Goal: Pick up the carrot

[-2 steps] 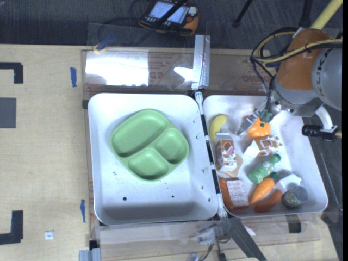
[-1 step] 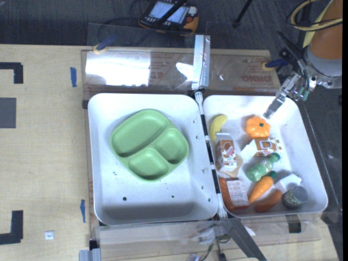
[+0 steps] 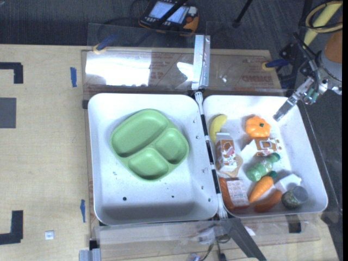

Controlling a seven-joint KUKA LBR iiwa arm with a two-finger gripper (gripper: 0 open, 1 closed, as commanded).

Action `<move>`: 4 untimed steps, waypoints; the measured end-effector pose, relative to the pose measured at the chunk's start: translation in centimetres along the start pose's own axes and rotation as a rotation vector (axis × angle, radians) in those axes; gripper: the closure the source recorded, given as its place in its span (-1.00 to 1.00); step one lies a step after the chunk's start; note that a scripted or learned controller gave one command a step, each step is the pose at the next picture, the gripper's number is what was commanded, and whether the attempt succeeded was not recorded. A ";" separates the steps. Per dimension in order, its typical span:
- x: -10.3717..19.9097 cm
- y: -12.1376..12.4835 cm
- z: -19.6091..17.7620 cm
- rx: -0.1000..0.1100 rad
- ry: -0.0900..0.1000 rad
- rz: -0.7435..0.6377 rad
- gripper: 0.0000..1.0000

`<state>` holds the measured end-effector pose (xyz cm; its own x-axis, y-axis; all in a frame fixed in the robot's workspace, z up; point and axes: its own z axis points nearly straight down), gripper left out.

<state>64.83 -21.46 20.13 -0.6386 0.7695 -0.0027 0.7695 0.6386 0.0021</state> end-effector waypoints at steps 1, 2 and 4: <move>1.5 1.9 10.3 -0.001 0.000 -0.038 -1.00; 1.4 2.0 9.2 -0.005 -0.004 -0.037 1.00; 10.7 2.0 10.6 -0.016 -0.007 0.609 1.00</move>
<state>59.56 -11.92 9.49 -0.0832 0.9965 -0.0027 0.9963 0.0833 0.0198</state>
